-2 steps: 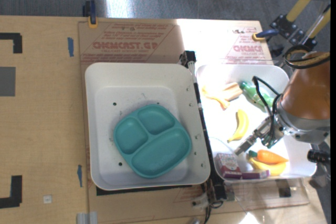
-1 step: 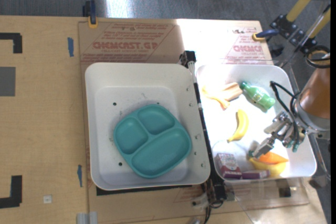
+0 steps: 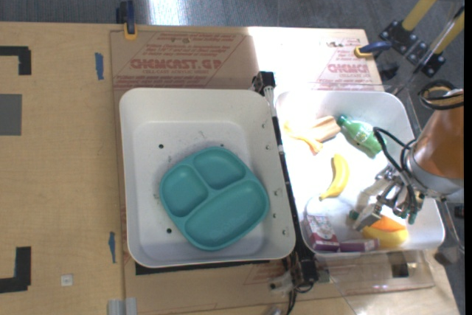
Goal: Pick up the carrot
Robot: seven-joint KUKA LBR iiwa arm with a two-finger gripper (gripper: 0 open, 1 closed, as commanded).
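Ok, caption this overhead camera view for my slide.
Gripper poised over the carrot in the right bin.

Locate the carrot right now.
The carrot lies in the right bin's near right corner, directly under the pincer, with the banana to its upper left.

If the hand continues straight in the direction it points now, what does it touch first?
Probably the orange carrot just below the hand in the right white bin, though depth is unclear from this slanted view.
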